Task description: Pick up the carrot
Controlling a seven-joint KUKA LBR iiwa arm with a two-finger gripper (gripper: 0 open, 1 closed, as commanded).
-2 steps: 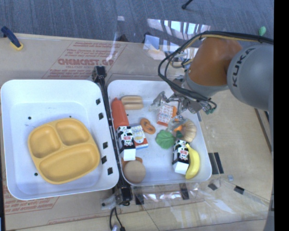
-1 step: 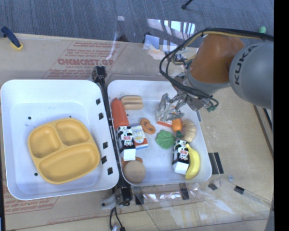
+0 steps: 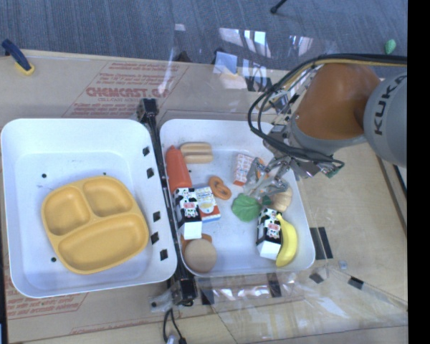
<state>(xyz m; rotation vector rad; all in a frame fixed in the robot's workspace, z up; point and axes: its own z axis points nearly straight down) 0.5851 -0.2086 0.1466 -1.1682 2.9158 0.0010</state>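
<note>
1. The carrot (image 3: pixel 176 168), a smooth orange tapered cylinder, is lying lengthwise along the left wall of the right bin (image 3: pixel 301 138), its lower end touching a small milk carton (image 3: pixel 188 211) printed with a cow.
2. The gripper (image 3: pixel 271 183) is hanging low over the right side of that bin, above a crinkled green leafy piece (image 3: pixel 246 207) and a pale rounded item (its metal parts are blurring together, so whether it is open or grasping anything I cannot tell).
3. A second cow-print carton (image 3: pixel 269 233) is leaning against a glossy yellow banana (image 3: pixel 287 243).
4. A tan egg-shaped ball (image 3: pixel 199 255), a bun-like roll (image 3: pixel 196 151) and a twisted pretzel (image 3: pixel 219 187) are sharing the bin.
5. A matte yellow three-compartment plate (image 3: pixel 94 223) is sitting in the left bin (image 3: pixel 14 156).
</note>
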